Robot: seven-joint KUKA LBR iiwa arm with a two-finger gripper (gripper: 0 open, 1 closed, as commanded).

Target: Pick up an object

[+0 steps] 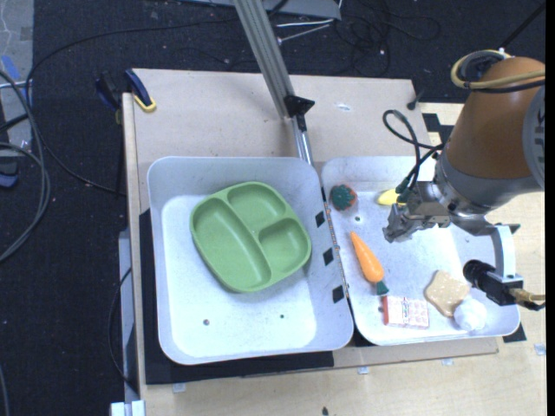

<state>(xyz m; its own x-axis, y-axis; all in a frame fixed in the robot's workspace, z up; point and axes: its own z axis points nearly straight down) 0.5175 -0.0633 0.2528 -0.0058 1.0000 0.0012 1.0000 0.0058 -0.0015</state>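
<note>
The arm's dark two-finger gripper [404, 224] hangs in the shallow white right bin [364, 173], jaws' spread untellable, beside the orange plastic carrot [368, 259], perhaps targeting it.

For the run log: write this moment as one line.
gripper: over right bin, nothing visibly held | nearest: toy carrot | green divided plate: left bin

A pale wooden bench [225, 115] stands on dark speckled carpet [61, 258]; black cables [52, 59] trail left of the bench, and a metal pole [264, 46] slants above it.
</note>
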